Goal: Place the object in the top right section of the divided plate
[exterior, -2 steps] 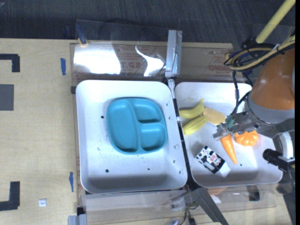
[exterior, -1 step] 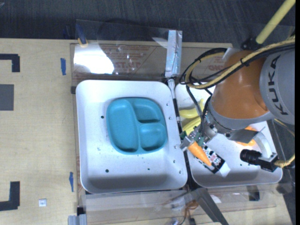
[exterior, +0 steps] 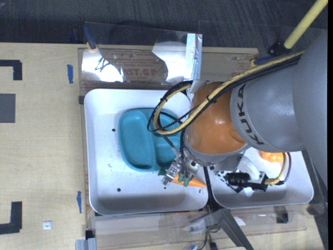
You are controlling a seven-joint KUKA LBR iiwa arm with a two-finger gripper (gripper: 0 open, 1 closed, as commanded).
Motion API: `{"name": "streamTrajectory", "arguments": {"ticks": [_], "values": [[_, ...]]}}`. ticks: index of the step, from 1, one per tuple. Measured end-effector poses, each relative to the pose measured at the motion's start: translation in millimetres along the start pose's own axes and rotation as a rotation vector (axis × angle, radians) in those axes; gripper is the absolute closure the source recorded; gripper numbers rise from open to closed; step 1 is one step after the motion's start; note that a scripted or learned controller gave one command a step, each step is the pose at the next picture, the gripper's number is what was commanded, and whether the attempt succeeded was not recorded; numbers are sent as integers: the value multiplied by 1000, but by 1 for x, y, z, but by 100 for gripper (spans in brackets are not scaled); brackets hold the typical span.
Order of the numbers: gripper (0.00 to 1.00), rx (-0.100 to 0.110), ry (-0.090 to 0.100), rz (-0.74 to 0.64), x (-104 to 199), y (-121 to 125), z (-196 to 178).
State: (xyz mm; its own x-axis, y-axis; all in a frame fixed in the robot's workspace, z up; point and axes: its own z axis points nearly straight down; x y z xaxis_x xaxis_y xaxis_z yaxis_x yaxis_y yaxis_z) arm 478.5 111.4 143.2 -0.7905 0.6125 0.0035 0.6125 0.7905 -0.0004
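Observation:
A teal divided plate (exterior: 137, 138) lies in the left white bin (exterior: 101, 150); its right part is hidden under the arm. My gripper (exterior: 173, 173) hangs low just off the plate's near right edge, over the bin floor. A small orange object (exterior: 191, 182) lies right beside the gripper tip, near the bin's front right corner. From this angle I cannot make out whether the gripper has hold of it.
The grey arm with its orange band (exterior: 216, 124) and looping cables covers the wall between the bins. The right bin (exterior: 299, 191) holds an orange and white item (exterior: 271, 158) and a black and white piece (exterior: 244, 180). A clear plastic sheet (exterior: 140, 61) stands behind the left bin.

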Motion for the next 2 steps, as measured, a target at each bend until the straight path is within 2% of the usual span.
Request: {"name": "streamTrajectory", "arguments": {"ticks": [1,2], "values": [[0,0,-2,1,-1,-1,0],[0,-6,-5,-44,8,110,-31]]}}
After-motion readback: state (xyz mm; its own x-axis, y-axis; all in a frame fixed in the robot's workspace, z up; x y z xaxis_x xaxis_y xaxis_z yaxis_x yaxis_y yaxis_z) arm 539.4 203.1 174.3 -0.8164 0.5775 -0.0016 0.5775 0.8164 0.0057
